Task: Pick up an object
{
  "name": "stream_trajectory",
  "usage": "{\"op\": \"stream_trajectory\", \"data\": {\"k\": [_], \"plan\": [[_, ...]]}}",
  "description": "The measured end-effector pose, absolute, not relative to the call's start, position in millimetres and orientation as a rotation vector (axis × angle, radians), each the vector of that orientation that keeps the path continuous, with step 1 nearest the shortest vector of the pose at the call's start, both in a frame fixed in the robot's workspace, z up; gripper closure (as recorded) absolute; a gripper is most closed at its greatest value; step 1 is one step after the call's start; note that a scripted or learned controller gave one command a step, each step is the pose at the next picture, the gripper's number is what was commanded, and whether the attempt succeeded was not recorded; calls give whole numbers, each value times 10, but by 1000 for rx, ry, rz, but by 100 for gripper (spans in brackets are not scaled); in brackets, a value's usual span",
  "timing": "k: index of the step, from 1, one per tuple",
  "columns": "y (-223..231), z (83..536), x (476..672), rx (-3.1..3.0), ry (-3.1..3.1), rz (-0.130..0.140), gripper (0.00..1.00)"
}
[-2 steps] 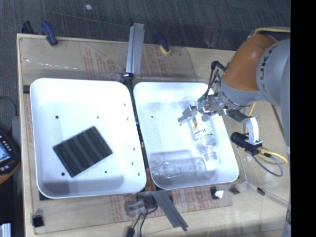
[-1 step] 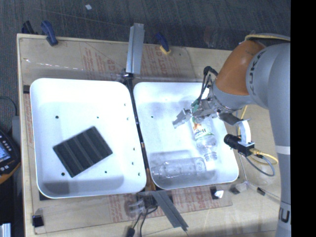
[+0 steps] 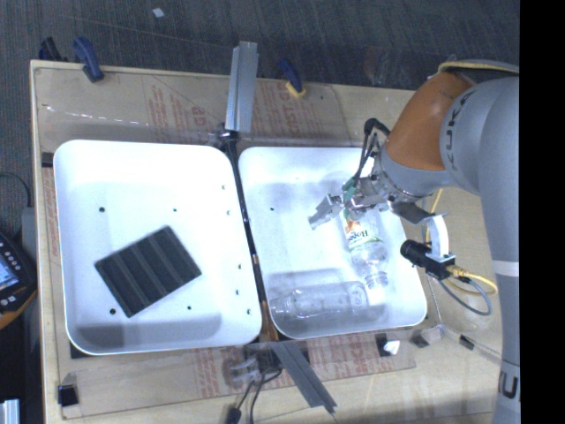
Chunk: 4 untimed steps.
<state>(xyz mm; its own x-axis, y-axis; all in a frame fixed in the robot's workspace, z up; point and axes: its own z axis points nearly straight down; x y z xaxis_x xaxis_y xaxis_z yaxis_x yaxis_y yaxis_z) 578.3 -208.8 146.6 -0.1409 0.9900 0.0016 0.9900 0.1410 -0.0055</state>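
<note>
A clear plastic bottle with an orange-and-white label [image 3: 362, 243] is lying in the right white bin [image 3: 282, 237], its top end directly under the two-finger gripper [image 3: 346, 203]. I cannot tell whether the gripper is open, closed or gripping. The grey arm with the orange band [image 3: 424, 140] is reaching in from the right, bending down over the bin. 1 more clear bottle [image 3: 318, 299] is lying along the near wall.

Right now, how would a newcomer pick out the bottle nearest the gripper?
Find the right bin. Just below the gripper lies a clear bottle pointing toward the near wall. Unlike the other clear bottle lying along that wall, it has an orange-marked label.
</note>
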Motion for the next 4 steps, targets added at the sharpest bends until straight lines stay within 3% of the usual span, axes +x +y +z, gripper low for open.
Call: {"op": "stream_trajectory", "data": {"k": [1, 2, 3, 4], "plan": [[-2044, 908, 5516, -2339, -2081, -3, 0], [-2057, 1011, 5517, -2338, -2084, 1, 100], [-2029, 1008, 5523, -2331, -2087, -1, 0], [-2039, 1705, 5320, -2012, -2418, -1, 0]]}}
